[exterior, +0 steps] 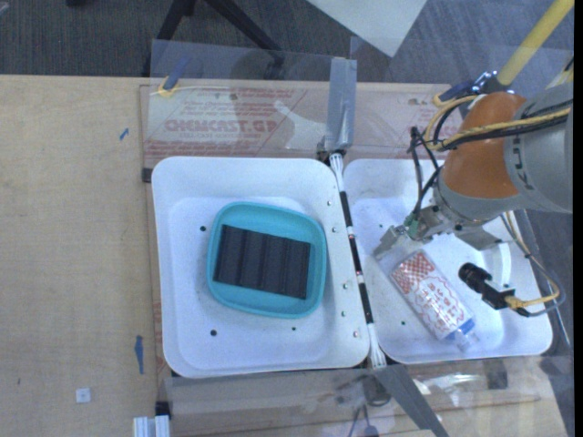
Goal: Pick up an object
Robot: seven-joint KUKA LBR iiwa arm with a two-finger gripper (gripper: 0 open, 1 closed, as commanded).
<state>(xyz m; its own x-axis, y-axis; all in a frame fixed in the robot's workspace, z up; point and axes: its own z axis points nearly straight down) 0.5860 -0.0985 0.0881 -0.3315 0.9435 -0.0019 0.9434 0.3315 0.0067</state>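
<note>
In the right bin (383, 203) lies a plastic bottle (432, 295) with a red and white checked label, slanting from upper left to lower right, its cap toward the bin's front right. My gripper (398, 238) hangs over the right bin, just above the bottle's upper left end and close to it; nothing shows between its fingers. The grey arm with its orange band (483, 148) comes in from the right above it. In the left bin (182, 198) sits a teal tray (266, 259) holding a dark ribbed block (262, 261).
A ridge (351, 253) divides the two bins. Behind them a clear plastic sheet (237, 126) lies on the wooden bench (64, 244). A grey bar (342, 103) stands at the back between the bins. Yellow cables (537, 297) run near the right bin's right side.
</note>
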